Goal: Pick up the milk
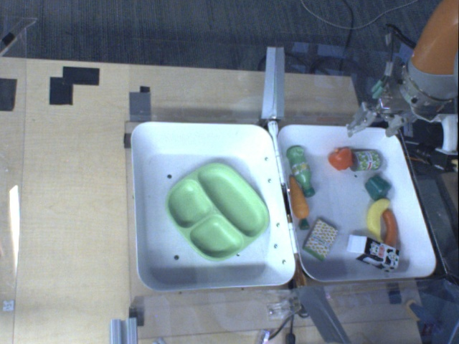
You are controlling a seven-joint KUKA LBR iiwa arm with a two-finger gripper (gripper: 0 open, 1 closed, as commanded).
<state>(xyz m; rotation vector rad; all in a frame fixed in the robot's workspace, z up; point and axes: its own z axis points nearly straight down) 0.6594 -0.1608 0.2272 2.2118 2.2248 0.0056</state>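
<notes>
The bench (72,213) of pale wood carries two shallow white bins side by side. The left bin (154,156) holds a green divided plate (217,210) lying near its middle, tilted toward the near right corner. The right bin (416,253) holds the smaller things. The arm (437,49), orange at the band, stands over that bin's far right corner, and its gripper (374,117) hangs just above the far edge with the two fingers spread apart and nothing between them. A green bottle (300,169) lies along the left edge, with a carrot (297,199) just nearer beside it. A can with a green label (366,160) lies on its side near the far edge, an orange-red piece (340,159) touching its left end. A yellow banana (376,217) and a reddish sausage (389,228) lie together by the right edge. The milk (374,251), a small carton with black and white patches, lies at the near right corner, well apart from the gripper. A patterned box (320,239) lies near the near edge, and a small teal block (377,187) sits between the can and the banana.
</notes>
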